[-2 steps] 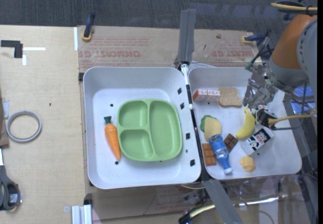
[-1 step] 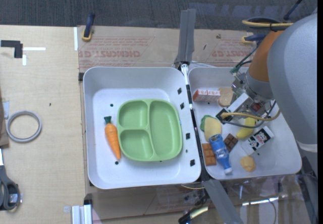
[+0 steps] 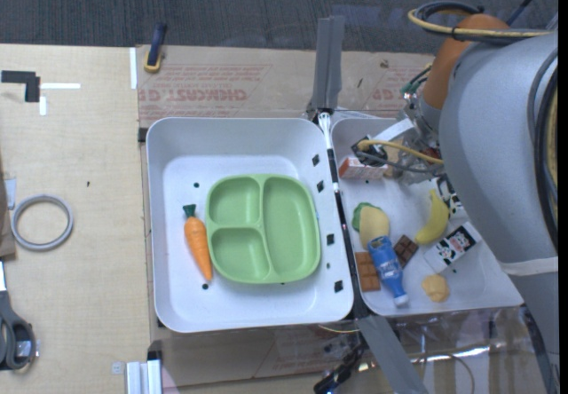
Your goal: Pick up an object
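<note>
Gripper [image 3: 386, 166] hangs at the right bin's [image 3: 486, 275] upper end, its state impossible to tell. A banana [image 3: 435, 218] lies nearby.

Bright, even overhead light is washing the white bins [image 3: 164, 232], casting only soft shadows; the arm [image 3: 506, 117] at three o'clock is blurring slightly.

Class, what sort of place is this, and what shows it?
Probably a robotics lab bench for grasping trials: a grey robot arm reaches over the right white bin, which holds a toy banana, and the left white bin holds a toy carrot.
</note>
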